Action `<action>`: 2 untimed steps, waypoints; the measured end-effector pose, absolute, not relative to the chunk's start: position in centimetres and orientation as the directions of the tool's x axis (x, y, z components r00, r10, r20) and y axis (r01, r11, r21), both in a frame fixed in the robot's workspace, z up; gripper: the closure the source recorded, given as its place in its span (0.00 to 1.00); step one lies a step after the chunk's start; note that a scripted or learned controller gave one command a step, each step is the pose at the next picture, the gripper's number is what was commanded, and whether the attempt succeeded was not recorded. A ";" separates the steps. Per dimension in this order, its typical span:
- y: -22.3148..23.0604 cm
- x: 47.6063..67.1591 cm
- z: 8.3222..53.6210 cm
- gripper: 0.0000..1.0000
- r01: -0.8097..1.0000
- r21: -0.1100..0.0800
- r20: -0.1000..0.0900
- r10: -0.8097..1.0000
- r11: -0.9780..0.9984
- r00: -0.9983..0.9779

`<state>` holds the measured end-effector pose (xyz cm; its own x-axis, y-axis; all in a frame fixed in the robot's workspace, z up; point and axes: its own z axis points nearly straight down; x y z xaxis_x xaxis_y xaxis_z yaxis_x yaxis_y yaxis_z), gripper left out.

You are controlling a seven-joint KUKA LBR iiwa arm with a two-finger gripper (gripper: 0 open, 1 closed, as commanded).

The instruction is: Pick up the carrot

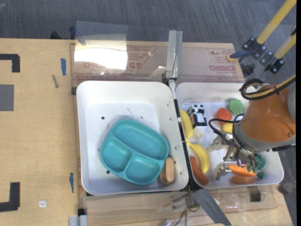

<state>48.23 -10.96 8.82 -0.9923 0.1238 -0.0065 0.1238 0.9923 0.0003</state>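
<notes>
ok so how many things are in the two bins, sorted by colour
Teal: 1, the plate
Tan: 1, the bread roll
Yellow: 2, the bananas
Red-brown: 1, the sausage
Orange: 2, the carrot and a rounded piece
Green: 1, a leafy piece
Black and white: 1, a small toy
Total: 9 that I can make out; the arm hides part of the right bin.

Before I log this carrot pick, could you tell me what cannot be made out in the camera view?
- Carrot: partly covered by the gripper, so contact and grip are unclear.
- Green item in the right bin: partly hidden behind the arm.
- Black-and-white item: too small to identify.
</notes>
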 end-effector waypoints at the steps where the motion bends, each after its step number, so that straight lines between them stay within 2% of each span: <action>1: -10.9 48.4 10.0 1.00 0.123 0.000 -0.012 0.123 0.992 -0.992; 2: -10.9 48.4 9.9 0.00 0.123 0.001 -0.010 0.123 0.992 -0.992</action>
